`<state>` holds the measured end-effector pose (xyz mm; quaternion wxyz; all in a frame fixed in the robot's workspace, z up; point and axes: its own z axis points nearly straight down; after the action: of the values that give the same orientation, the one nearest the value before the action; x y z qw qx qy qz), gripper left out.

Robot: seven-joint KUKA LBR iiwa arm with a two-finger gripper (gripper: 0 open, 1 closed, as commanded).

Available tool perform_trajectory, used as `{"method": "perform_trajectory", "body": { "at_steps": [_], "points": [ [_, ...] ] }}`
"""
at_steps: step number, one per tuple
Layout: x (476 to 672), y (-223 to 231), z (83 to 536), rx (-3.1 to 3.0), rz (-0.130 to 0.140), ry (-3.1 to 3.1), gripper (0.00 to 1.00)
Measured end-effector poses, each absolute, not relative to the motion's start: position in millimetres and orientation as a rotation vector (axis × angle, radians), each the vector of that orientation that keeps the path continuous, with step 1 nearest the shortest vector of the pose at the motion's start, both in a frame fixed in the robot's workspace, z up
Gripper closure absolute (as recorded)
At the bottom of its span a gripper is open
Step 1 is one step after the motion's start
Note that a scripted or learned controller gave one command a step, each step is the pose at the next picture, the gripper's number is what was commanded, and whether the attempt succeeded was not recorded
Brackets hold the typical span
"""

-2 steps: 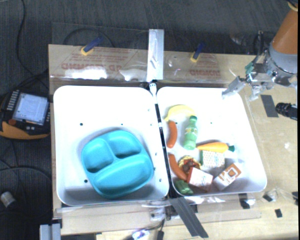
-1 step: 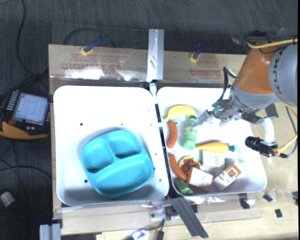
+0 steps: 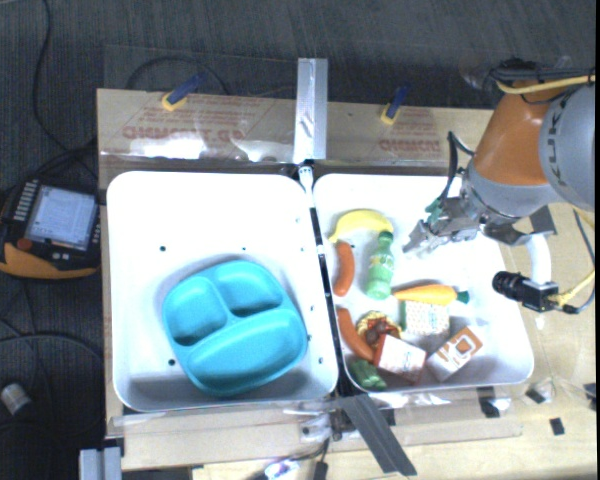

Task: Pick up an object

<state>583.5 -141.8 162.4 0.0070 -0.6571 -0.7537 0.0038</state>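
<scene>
I hang over the upper right part of the right white shallow bin (image 3: 500, 268), with my gripper (image 3: 432, 230) pointing down and toward the clutter. Whether it is spread or closed I cannot tell at this slant (the tip is a small dark tangle against the white floor), and I see nothing caught in it.

I take the orange plastic carrot with the green stub (image 3: 427, 293) as my landmark, since it is the nearest loose piece. It lies below my gripper, apart from it, with its long axis running nearly level across the bin, green end toward the bin's right wall. Closing across its short width looks to me like the sensible approach, so my wrist would want to sit square to that line.

Left of the carrot stands a small green plastic bottle (image 3: 380, 266), its long axis up and down the picture, and above that a yellow plastic banana (image 3: 360, 223) curls. Further left of the carrot, against the divider, lies a red-orange plastic sausage (image 3: 344, 268). Below the carrot the pieces crowd: a pale boxed carton (image 3: 424, 319), a red and white carton (image 3: 401, 356) and an orange and white carton (image 3: 456, 352), touching or nearly so.

Open floor lies above and right of the carrot, which gives me room to descend. The left white shallow bin (image 3: 140, 218) holds a blue plastic divided plate (image 3: 235, 323).
</scene>
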Motion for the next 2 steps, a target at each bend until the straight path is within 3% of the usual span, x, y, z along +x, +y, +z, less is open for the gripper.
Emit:
{"method": "perform_trajectory", "body": {
  "at_steps": [1, 2],
  "points": [
    [583.5, -142, 162, -2.055, 0.012, -2.358, 0.0],
    [520.7, -185, 174, -1.996, 0.007, -2.417, 0.0]
  ]
}}
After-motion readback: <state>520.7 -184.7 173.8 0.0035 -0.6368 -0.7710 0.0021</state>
